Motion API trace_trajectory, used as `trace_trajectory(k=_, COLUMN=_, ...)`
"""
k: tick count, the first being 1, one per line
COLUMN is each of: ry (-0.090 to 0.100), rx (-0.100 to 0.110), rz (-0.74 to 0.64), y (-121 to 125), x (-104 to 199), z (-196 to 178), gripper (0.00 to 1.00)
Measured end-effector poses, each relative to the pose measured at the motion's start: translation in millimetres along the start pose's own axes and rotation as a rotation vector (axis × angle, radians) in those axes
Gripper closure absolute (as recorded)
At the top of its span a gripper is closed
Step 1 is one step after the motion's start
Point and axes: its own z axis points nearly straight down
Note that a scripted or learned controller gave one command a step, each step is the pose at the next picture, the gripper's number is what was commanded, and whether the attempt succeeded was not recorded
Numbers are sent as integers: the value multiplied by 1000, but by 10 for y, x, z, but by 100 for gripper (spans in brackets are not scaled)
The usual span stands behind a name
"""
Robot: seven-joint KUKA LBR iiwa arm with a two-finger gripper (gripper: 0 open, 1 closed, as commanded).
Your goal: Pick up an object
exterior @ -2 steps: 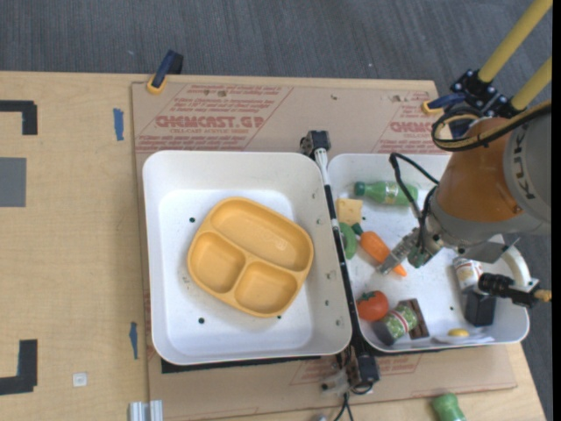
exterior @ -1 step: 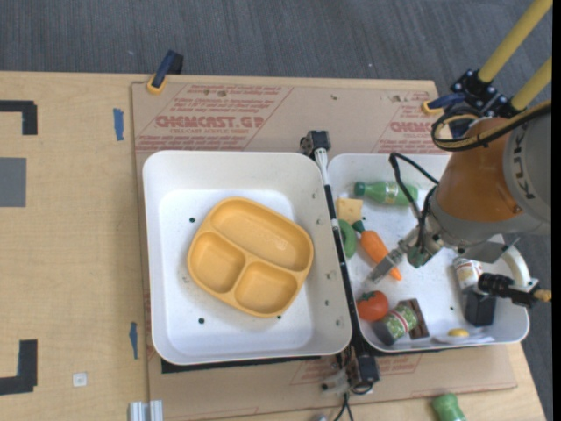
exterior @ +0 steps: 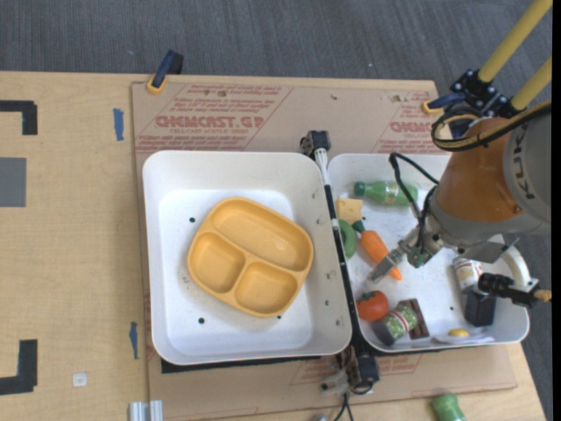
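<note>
1. We see the arm's orange band [exterior: 473,187] covering much of the right bin [exterior: 513,331]; the small items at its 4 o'clock corner are hard to identify.
2. The end effector [exterior: 390,266] sits low over the carrot [exterior: 377,248]; we cannot tell if it is parted or clenched.
3. The left bin [exterior: 166,235] holds a yellow three-compartment tray [exterior: 250,257].
4. In the right bin we see a green bottle [exterior: 383,192] at 12 o'clock, the carrot near the centre, and a tomato [exterior: 372,306] beside a small can [exterior: 401,321] at 7 o'clock.
</note>
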Motion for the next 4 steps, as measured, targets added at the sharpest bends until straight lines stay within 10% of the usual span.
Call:
trace_trajectory(k=1, ry=0, rx=1, rz=154, y=101, x=-9, z=3, gripper=0)
trace_trajectory(k=2, ry=0, rx=-2, rz=154, y=109, x=-10, z=-99, gripper=100)
trace_trajectory(k=3, ry=0, rx=-1, rz=155, y=109, x=-9, z=-99, gripper=0)
trace_trajectory(k=4, ry=1, rx=-1, rz=65, y=1, x=74, z=-2, gripper=0)
